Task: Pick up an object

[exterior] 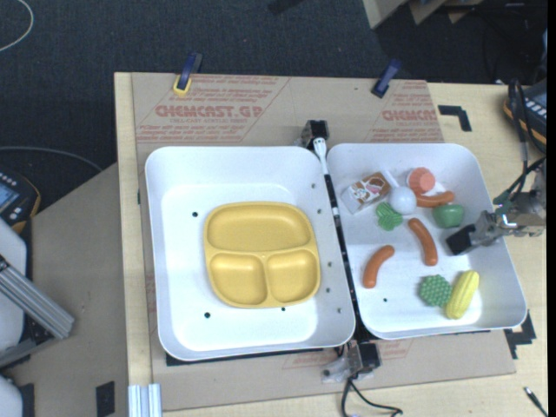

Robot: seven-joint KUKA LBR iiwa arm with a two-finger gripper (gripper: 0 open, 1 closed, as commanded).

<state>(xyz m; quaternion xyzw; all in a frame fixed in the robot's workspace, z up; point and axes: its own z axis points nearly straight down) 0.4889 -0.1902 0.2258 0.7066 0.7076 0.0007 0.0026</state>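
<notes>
The right bin (495,181) holds several toy foods. Among them are a snack packet (368,191), a white ball (402,201), an orange-red round piece (421,180) and a green pepper (449,215). Three orange sausages lie there too: one at the back (434,200), one in the middle (424,241) and one to the left (377,266). Two green broccoli pieces (389,218) (434,290) and a yellow corn cob (462,294) complete the lot. My gripper (497,224) hangs over the bin's right rim, just right of the green pepper, with nothing visibly held.
The left bin (174,189) holds a yellow three-compartment plate (261,252). A black clamp (316,134) sits at the back where the bins meet, and another clamp with cables (358,359) at the front. Clips (185,75) (385,78) pin the cardboard base.
</notes>
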